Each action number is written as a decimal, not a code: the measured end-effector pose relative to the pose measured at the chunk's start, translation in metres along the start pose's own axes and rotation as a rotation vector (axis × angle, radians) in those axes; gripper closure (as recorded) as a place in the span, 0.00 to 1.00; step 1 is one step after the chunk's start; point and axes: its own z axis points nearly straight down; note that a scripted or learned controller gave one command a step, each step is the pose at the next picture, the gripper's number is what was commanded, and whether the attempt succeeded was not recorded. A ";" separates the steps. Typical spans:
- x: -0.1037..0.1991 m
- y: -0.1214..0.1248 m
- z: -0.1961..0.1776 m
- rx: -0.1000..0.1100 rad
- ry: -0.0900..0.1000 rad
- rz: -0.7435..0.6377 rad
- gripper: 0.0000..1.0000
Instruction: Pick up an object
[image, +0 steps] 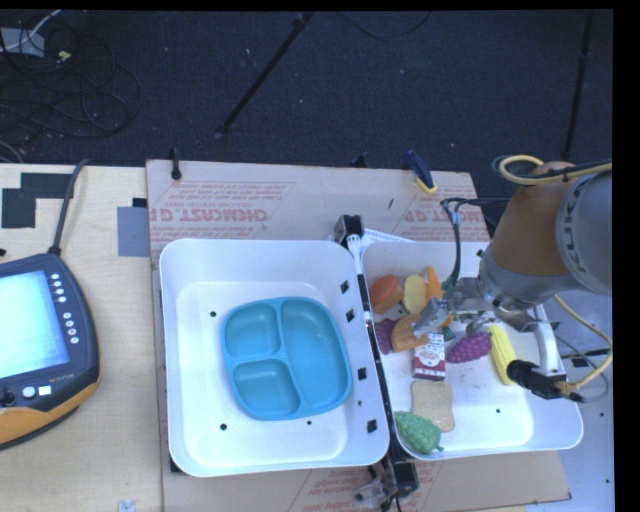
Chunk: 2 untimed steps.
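You see the gripper (447, 318) low in the right bin (545, 425) among toy food (431, 357); its state I cannot tell.

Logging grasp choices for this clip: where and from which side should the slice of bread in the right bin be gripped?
Grip the slice of bread across its two long side edges, coming straight down from above. It lies flat on the right bin floor, with the green toy touching its lower-left corner and the small carton just above, so the sides look likeliest to be free.
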 end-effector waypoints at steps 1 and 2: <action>0.000 0.058 0.036 -0.011 -0.004 0.003 0.00; -0.002 0.057 0.023 -0.011 -0.005 0.007 1.00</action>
